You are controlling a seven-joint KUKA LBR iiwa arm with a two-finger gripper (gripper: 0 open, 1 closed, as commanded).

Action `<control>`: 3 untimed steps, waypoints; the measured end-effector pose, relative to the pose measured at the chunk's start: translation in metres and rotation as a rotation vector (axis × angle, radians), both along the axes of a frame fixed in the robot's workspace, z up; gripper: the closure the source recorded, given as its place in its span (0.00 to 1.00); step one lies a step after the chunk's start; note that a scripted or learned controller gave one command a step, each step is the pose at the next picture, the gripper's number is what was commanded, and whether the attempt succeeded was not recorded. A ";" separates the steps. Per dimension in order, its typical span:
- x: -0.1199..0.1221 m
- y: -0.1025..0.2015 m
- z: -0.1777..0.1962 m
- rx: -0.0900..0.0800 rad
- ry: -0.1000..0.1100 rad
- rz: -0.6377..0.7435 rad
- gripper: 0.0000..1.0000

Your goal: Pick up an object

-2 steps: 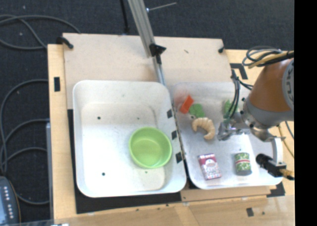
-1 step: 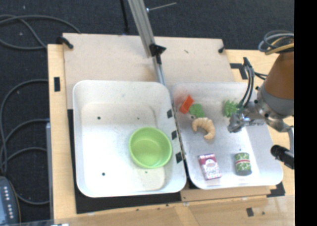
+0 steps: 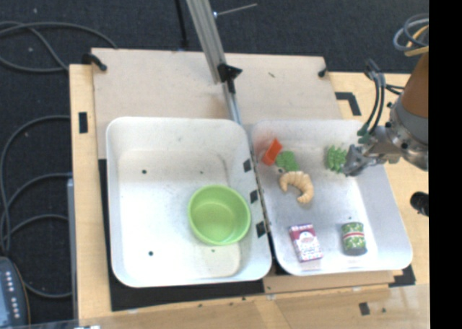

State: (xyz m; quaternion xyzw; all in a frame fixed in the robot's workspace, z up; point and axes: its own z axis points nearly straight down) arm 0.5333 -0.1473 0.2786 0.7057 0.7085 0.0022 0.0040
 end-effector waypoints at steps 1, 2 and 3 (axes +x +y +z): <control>0.026 0.040 -0.007 0.002 0.007 0.002 1.00; 0.047 0.080 -0.005 0.001 0.008 -0.001 1.00; 0.061 0.132 -0.001 0.002 0.006 0.002 1.00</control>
